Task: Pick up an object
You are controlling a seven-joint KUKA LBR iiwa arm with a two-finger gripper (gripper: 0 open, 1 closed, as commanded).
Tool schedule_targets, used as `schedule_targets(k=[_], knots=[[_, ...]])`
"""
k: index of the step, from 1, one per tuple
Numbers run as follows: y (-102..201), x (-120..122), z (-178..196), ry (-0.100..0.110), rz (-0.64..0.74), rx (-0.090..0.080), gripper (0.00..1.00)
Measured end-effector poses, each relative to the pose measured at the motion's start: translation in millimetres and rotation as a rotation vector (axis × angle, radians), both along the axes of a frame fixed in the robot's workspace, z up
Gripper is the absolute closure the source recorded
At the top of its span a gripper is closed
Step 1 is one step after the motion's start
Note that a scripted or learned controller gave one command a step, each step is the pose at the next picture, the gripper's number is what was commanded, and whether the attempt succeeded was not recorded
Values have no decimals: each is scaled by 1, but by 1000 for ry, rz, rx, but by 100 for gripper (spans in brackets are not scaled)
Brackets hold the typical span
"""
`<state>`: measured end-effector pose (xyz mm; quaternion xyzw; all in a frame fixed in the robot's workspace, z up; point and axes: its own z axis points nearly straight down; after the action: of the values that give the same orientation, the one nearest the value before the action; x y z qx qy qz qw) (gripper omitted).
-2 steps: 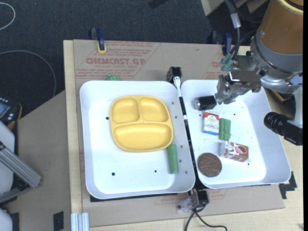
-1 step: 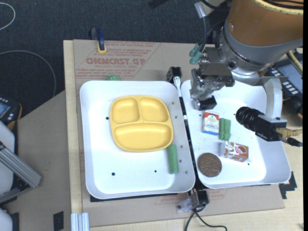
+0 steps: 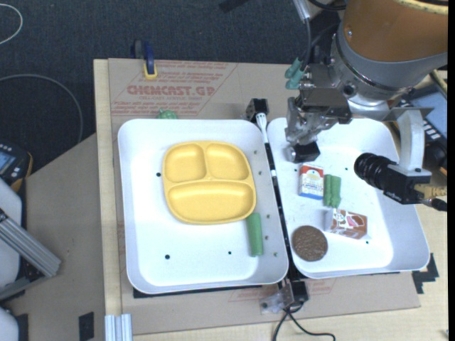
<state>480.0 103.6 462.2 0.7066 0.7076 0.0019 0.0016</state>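
Camera view: my hand [image 3: 301, 148] hangs low over the right bin's [image 3: 409, 254] far left corner; can't tell its state. Just beyond it I see a small carton [image 3: 311, 181], green stick [image 3: 332, 190], brown packet [image 3: 348, 224] and brown disc [image 3: 310, 242]. Left bin [image 3: 138, 212] has a yellow tray [image 3: 208, 182] and green cylinder [image 3: 254, 234].

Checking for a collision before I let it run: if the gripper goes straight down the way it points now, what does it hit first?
Probably the bare floor of the right white bin; the gripper hangs just above the small red-and-white carton, which looks slightly off its line, though depth is unclear.
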Motion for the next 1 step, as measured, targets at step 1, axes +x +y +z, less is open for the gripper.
schedule_targets(k=[1], knots=[[29, -4, -159, 22, 0, -4, 100]])
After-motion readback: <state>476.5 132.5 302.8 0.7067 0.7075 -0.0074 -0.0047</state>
